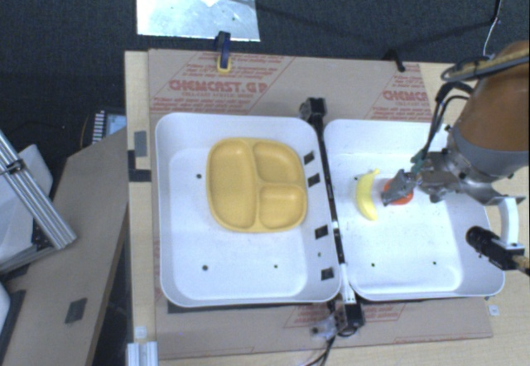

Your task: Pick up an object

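Left bin (178, 273): a shallow white tray that sat at the 9 o'clock side of the bench, touching its neighbour along a black clipped seam.
Left bin contents: a yellow divided plate (255, 184) lay flat near the middle, with one large compartment toward 9 o'clock and two smaller ones toward 3 o'clock; all three compartments were bare.
Right bin (414, 273): a matching white tray that sat at the 3 o'clock side of the bench.
Right bin contents: a banana (366, 193) lay in the half nearest the seam, roughly upright in the view, its tip toward 12 o'clock; a small red-orange object (400, 197) lay just beside it at 3 o'clock, partly covered by the gripper.
Gripper (401, 185): it was low over the right bin, at 3 o'clock of the banana and directly above the red-orange object; whether it was clenched or released could not be told, since the tips were too small and dark to read.
Arm (497, 120): grey with an orange band, it reached in from 3 o'clock.
Bench (273, 79): brown board with red lettering lay under both bins.
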Available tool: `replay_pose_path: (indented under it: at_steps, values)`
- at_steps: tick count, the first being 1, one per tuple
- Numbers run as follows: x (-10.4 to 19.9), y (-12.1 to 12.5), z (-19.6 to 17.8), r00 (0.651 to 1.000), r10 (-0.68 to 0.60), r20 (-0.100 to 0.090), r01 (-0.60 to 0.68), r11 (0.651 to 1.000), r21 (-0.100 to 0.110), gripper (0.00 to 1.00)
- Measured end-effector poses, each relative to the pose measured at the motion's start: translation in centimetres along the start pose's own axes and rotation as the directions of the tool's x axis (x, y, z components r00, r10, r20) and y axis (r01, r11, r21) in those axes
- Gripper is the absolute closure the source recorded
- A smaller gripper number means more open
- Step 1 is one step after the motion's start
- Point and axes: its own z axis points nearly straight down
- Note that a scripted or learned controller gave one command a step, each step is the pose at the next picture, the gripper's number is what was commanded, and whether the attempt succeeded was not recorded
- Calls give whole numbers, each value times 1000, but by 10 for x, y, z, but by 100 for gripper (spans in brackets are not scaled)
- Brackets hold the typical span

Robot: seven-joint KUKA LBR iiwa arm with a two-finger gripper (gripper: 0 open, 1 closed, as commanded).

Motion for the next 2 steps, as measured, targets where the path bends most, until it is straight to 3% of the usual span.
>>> replay_pose_path:
  at_steps: [1, 2]
  values:
    - [0, 2, -5, 1000, -2, 1, 2, 1000, -11, 0]
    - [-7, -4, 52, 1000, 1, 1, -1, 1000, -7, 0]
